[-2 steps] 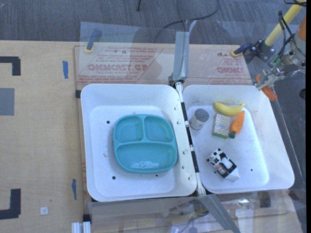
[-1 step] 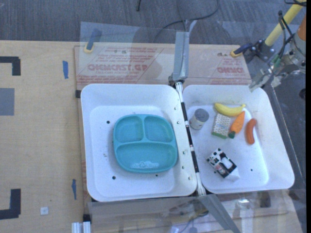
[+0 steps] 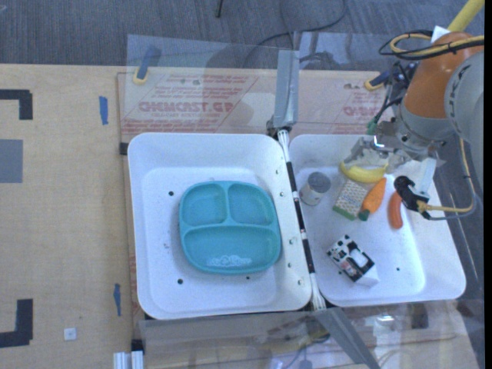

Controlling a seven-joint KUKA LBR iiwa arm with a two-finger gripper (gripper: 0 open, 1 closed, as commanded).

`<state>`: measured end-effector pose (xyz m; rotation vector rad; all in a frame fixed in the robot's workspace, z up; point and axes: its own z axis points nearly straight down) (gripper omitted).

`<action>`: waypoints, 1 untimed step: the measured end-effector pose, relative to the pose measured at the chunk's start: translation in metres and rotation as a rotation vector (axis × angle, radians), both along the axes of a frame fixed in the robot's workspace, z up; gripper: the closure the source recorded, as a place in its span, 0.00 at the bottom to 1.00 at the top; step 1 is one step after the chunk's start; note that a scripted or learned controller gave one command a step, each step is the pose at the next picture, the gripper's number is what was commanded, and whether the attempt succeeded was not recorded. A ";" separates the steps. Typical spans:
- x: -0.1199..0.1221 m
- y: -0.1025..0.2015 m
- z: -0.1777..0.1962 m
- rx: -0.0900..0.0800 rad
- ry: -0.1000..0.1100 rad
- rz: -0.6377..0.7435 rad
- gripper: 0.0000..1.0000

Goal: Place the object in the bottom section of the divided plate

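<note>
A teal divided plate [image 3: 229,227] lies in the left bin [image 3: 146,167], with two small sections at the far side and one wide section nearest the bench front. A yellow banana [image 3: 363,174] lies at the back of the right bin [image 3: 438,275]. My gripper [image 3: 368,152] hangs directly over the banana's far edge and looks open, its fingers spread on either side. Nothing is lifted between them.
The right bin also holds a grey cup [image 3: 314,185], a green and yellow sponge [image 3: 350,200], an orange carrot [image 3: 372,197], a second orange piece [image 3: 395,211] and a black and white box [image 3: 352,260]. A ridge [image 3: 296,214] divides the two bins.
</note>
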<state>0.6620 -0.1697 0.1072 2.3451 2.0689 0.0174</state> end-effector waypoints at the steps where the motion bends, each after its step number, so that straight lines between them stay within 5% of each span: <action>1: 0.004 0.000 0.017 -0.004 -0.015 0.001 1.00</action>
